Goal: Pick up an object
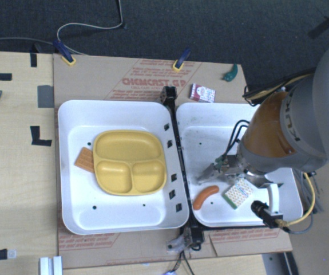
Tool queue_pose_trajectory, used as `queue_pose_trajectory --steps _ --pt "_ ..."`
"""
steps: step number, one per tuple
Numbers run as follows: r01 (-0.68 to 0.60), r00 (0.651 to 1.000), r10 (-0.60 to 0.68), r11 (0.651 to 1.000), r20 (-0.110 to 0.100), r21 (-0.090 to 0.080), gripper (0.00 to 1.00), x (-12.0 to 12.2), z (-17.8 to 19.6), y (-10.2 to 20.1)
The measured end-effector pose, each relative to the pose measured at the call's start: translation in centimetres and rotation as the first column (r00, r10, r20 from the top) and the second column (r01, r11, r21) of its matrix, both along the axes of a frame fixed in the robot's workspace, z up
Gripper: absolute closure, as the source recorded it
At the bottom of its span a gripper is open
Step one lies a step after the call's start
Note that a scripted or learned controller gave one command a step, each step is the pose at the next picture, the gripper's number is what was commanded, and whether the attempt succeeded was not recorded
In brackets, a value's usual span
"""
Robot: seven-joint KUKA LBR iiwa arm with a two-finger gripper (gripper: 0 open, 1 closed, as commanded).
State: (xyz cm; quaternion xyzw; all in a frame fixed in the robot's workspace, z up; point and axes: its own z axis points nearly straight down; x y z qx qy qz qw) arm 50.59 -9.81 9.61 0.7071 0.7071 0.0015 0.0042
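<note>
In the right bin (210, 122) an orange sausage-shaped toy (205, 196) lies near the front left corner. Beside it to the right lies a small green-and-white card packet (238, 193). My gripper (212, 173) hangs low over the bin floor, just above and behind the sausage, with the arm's wrist coming in from the right. The fingers look dark and thin; nothing shows between them. The left bin (72, 153) holds a yellow divided plate (131, 161) with a brown cracker-like piece (84, 160) tucked under its left edge.
A black clip divider (174, 153) joins the two bins. On the cardboard behind the bins lie a small red-and-white packet (201, 93), a teal object (230, 72) and blue-yellow clamps (66, 52). The arm's body covers the right bin's right side.
</note>
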Motion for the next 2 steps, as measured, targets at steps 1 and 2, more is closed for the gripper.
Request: queue_pose_trajectory --steps 1,2 --pt "-0.001 1.000 0.001 1.000 -0.004 0.003 0.00 6.3 -1.0 -0.7" --pt "-0.003 1.000 0.003 1.000 -0.005 0.002 0.00 14.8 -1.1 0.3"
